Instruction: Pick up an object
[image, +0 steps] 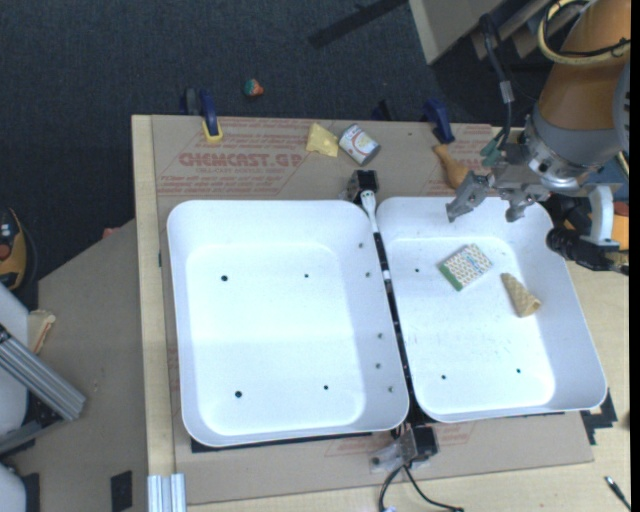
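Cables (415, 470) and a small black connector trail off the bench's lower edge at the bottom centre of the frame, just below the seam between two shallow white bins. At left, the larger-looking left bin (200, 300) shows a bare floor marked by a few dark dots. Beside it, touching along a black strip, the right bin (560, 380) carries two items in its upper half: a flat packet (466, 266) printed with a green-and-white dotted pattern, lying tilted, and a tan cone-shaped piece (521, 294) just to the packet's lower right, near the bin's right wall. The two lie near each other but apart.

Above them, at the upper right of the frame, the grey arm (580, 110) with its orange band reaches in, and its gripper (492, 200) hangs over the bin's upper rim with its two fingers (463, 204) spread apart, nothing between them. The packet sits below and slightly left of the fingertips, well short of contact.

Both bins rest on a brown cardboard sheet (250, 155) bearing red lettering. Along its upper edge lie a yellow scrap (322, 141), a small white box (358, 144) just beside it, and an orange piece (450, 165) near the arm. Blue clamps (209, 112) pin the sheet at the top. Dark blue carpet (120, 60) fills the upper left of the frame, with one small colourful object (254, 88) lying on it.
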